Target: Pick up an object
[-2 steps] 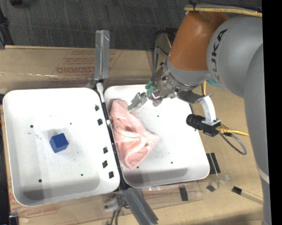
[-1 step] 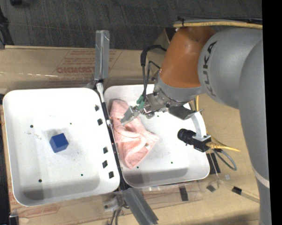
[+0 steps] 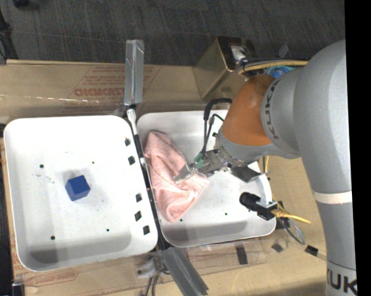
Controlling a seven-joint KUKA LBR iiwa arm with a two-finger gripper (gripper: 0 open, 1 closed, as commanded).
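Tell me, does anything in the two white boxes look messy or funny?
A little. The pink cloth in the right bin lies crumpled in a heap against the bin's left wall, not spread flat. The gripper is right at its edge. The blue cube in the left bin sits neatly, slightly turned.

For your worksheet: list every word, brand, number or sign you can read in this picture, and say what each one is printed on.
"KUKA", partly cut off, on the grey arm; only "KU" shows near the orange band and at the lower right.
Red lettering on the cardboard sheet behind the bins: upside down and too blurred to read.
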